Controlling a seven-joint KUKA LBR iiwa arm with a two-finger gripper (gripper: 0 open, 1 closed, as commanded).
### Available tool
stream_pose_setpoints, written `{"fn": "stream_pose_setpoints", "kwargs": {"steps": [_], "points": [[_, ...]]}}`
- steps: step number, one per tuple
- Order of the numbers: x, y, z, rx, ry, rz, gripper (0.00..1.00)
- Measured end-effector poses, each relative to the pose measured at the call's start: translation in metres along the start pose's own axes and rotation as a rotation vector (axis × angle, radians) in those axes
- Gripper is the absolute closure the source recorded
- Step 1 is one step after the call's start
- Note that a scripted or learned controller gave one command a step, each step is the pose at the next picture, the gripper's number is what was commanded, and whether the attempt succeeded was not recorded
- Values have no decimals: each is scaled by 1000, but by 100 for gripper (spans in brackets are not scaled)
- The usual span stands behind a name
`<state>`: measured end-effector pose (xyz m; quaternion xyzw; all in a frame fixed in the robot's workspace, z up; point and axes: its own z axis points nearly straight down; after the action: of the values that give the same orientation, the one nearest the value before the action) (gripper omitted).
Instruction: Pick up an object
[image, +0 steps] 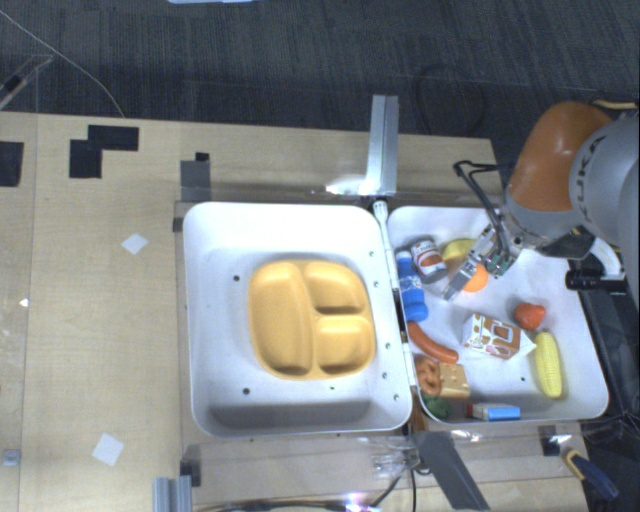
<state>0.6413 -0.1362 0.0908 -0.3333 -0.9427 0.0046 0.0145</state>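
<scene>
Both bins (205, 300) white. Divided tray (308, 318) in left bin: mustard yellow. Right bin: corn cob (548, 364) yellow, sausage (432, 343) red-orange, bottle (409, 290) blue, carton (494, 337) white with red print. Bench (90, 330) pale wood; black patches (100, 147) upper left of frame.

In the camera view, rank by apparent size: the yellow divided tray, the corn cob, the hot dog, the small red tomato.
1. yellow divided tray
2. corn cob and hot dog: look alike, not ranked
3. red tomato
</scene>
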Motion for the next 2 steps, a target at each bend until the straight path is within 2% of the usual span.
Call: {"fn": "stream_pose_setpoints", "kwargs": {"steps": [1,2], "points": [[-5,6,-14,-16,-28,-9,100],[42,-9,-175,-26,-42,-85,100]]}}
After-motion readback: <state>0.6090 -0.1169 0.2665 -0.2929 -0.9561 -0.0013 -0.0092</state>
